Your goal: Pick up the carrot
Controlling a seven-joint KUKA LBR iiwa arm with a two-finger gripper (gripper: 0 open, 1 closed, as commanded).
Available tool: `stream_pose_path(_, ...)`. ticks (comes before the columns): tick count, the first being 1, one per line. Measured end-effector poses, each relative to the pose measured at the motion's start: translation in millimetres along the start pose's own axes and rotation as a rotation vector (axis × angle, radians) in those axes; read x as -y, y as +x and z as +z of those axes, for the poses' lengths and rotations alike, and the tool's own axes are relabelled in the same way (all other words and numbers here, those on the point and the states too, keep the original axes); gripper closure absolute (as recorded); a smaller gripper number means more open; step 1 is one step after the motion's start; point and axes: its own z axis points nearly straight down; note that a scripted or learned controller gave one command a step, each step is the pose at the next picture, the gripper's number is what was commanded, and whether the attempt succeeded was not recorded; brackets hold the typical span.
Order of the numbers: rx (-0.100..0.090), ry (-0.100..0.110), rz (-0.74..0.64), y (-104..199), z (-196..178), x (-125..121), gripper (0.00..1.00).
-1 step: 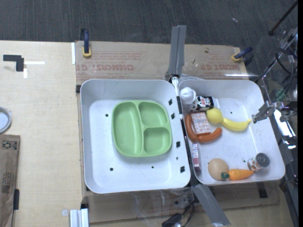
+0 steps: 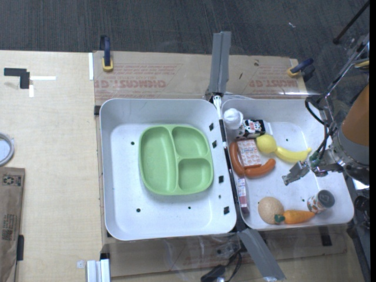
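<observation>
Carrot (image 2: 295,217), a short orange taper with a green stub, lies along the front wall of the right bin (image 2: 292,227), its leafy end touching a tan, egg-shaped piece (image 2: 269,209) and its tip just beside a small dark-capped jar (image 2: 322,201). My gripper (image 2: 296,173) hangs over bare bin floor behind it and well apart from it, holding nothing, and I cannot tell how wide it stands. Glossy yellow banana (image 2: 289,153), lemon (image 2: 266,143) and sausage (image 2: 254,167) crowd the bin's back half, while the green three-part plate (image 2: 175,158) sits alone in the left bin (image 2: 111,175), probably as a drop spot.
</observation>
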Motion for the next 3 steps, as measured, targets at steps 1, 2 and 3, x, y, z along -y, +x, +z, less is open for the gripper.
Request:
stream_pose_path(1, 0.001, -0.001, 0.222, -27.4, -25.2, 4.9, 0.00)
stream_pose_path(2, 0.000, 0.001, 0.175, 26.3, 54.4, -4.3, 0.00)
stream_pose_path(3, -0.001, 0.001, 0.047, 47.4, 96.1, -7.7, 0.00)
